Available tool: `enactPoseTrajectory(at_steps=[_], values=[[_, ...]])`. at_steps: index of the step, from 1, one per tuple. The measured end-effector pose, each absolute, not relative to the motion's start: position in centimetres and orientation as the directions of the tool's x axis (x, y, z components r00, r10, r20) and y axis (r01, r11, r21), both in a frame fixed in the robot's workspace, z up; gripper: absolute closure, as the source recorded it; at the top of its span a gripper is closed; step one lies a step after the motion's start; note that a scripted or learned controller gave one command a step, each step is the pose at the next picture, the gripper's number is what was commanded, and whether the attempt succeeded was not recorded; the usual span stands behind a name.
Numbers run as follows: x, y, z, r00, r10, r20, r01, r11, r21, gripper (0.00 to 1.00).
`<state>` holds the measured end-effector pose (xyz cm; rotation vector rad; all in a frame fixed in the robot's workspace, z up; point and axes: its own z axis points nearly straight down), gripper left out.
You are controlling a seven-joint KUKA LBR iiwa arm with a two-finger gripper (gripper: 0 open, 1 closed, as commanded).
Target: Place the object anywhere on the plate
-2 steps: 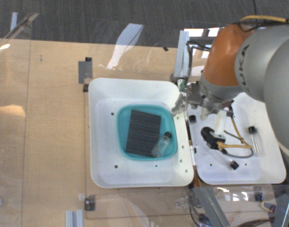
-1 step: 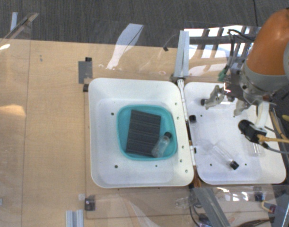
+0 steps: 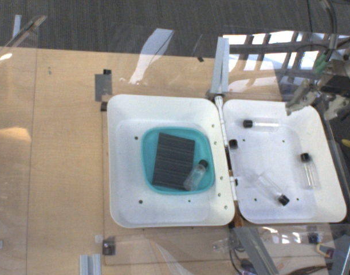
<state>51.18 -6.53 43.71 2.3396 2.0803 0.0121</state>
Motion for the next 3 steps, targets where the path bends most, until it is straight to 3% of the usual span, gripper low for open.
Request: enactPoseTrajectory(at_steps=[1,2,3], values=[[50.8,-13.3,43.6,0.241,0.971,-0.002,0.971,-0.241,0.011,0.00],[48.9,-19.2,43.2,0.347,0.938,-0.002,0.938,-0.347,0.008,0.00],[48.9,-19.2,43.2,0.346,0.938,-0.002,0.938,-0.346,0.008,0.00]])
